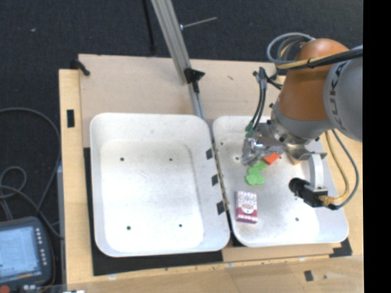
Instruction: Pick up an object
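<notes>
My gripper (252,153) hangs over the right bin (278,227), near its upper middle, under the orange wrist band. A small orange piece (271,159) lies just to its right, and a green clover-shaped piece (255,176) lies just below its metal fingertips. Further toward the front of the same bin sits a small purple and white box (246,206). Nothing shows between the fingers, and the view from above does not reveal their spacing.
The left bin (153,185) sits beside the right one, with small black clips along the shared edge. A slanted aluminium pole (177,47) rises from the back of the bench. A black fitting with yellow cable (308,193) hangs over the right bin's right side.
</notes>
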